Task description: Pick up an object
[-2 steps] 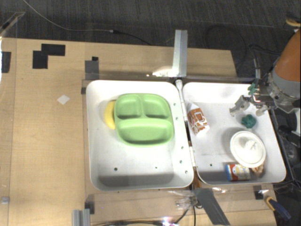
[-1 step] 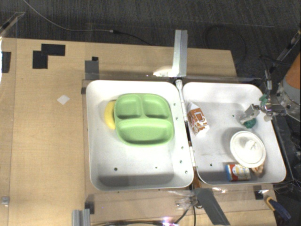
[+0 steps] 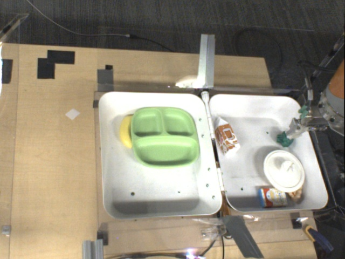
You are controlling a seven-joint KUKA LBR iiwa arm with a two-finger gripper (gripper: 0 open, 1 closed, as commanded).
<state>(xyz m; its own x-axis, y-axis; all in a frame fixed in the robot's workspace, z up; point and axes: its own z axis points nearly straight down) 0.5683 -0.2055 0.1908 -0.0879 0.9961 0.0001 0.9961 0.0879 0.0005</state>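
Camera view arm: enters at right edge, reaching down over right bin.
Gripper: teal fingertips low by bin's right wall; spread unclear.
Objects: white bowl, can, snack packet lie apart, ungrasped.

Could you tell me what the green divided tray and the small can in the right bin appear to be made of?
The green divided tray looks like moulded plastic: one even matte colour, rounded edges, soft sheen. The small can is probably metal under a printed paper or film label, judging by its cylinder shape and blue and red print; it is too small to tell for sure.
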